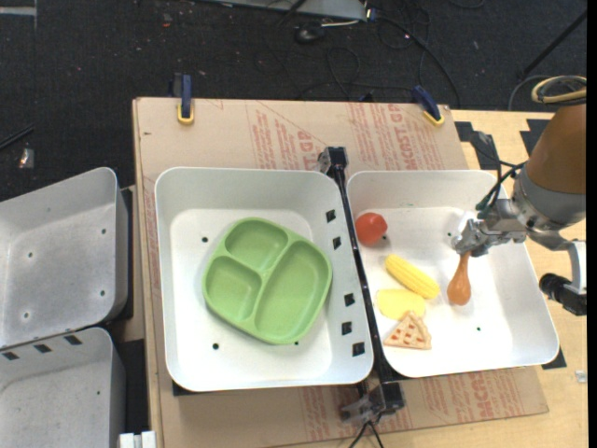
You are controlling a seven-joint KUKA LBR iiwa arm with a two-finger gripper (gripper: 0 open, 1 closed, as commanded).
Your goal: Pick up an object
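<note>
**Arm over the right bin, a drumstick-shaped toy at its tip**

The arm's upper part was cut off by the right edge of the scene, so just the orange band and the grey wrist could be seen. The gripper [474,239] itself was small and blurred; whether its fingers were apart or together could not be made out, nor whether they truly clamped anything. A brown drumstick-shaped toy [459,283] sat directly below the tip, its thin end up at the gripper and its round end nearer the viewer, though contact between them was too unclear to call.

The arm reached in from the right and leaned leftward over the right bin [522,339], with the gripper low above the bin's right-centre.

In the same bin lay a red tomato [371,228] at the far left, a yellow corn cob [411,275] near the middle, a pale yellow piece [399,302] just nearer than the cob, and a pizza slice [408,332] nearest of all. The left bin [187,343] held a green divided plate [269,279]. Both bins rested on the cardboard-topped table [242,129].
</note>
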